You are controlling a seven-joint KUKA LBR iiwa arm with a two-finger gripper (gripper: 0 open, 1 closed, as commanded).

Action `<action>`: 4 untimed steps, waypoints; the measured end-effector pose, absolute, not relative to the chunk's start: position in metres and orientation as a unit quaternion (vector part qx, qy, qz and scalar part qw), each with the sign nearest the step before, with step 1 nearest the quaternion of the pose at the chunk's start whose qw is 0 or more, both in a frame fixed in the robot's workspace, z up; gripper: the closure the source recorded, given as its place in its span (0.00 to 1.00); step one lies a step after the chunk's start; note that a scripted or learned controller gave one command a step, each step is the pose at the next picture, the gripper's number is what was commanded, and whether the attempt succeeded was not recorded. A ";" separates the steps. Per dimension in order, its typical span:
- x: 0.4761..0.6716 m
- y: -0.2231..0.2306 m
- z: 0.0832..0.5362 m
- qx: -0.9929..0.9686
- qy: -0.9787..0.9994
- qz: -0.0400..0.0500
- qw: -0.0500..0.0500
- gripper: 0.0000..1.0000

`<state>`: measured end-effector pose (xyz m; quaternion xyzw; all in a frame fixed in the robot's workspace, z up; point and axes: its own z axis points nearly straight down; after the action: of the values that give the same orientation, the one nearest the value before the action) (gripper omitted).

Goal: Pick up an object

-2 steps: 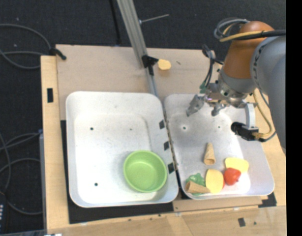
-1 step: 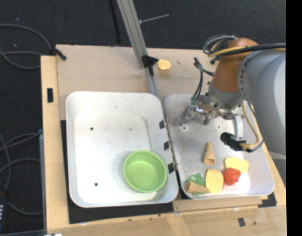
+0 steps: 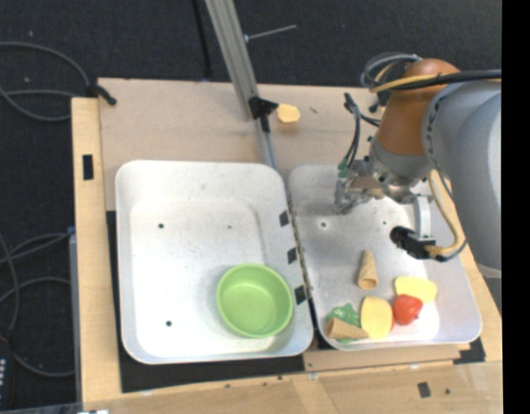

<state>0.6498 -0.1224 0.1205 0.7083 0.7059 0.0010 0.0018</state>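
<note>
**Arm over the right bin, toys clustered at its lower edge**

Dark carpet with loose black cables surrounds a tan counter (image 3: 179,115) that fills the middle of the frame. Two shallow white bins sit on it side by side. Inside the left bin (image 3: 161,205), a green bowl (image 3: 255,300) rests upright near the lower right corner. The right bin (image 3: 334,231) holds a small group of toys along its lower edge: a tan cone (image 3: 367,270) standing a little above the rest, a yellow piece (image 3: 377,316) below it, a red piece (image 3: 406,309) just to the right and touching a second yellow block (image 3: 418,288), and a green and tan item (image 3: 343,322) at the lower left of the cluster. The exact kind of each toy is hard to tell.

From the right of the frame the grey arm with its orange band (image 3: 403,115) reaches in, and the gripper (image 3: 347,192) hangs over the upper left part of the right bin, well apart from the toy cluster. Whether it is released or clenched cannot be told; nothing is visible in it. A small yellow object (image 3: 288,113) lies on the bare counter above the bins, beside a slanted aluminium rail (image 3: 230,41) that rises to the top of the frame.
</note>
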 end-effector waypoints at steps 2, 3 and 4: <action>0.651 -0.133 0.208 0.706 0.708 0.002 0.002 1.00; 0.651 -0.086 0.219 0.704 0.710 0.002 0.000 1.00; 0.640 -0.034 0.213 0.705 0.710 0.000 -0.001 1.00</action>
<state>0.6400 -0.0344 0.2132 0.7046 0.7096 0.0003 -0.0005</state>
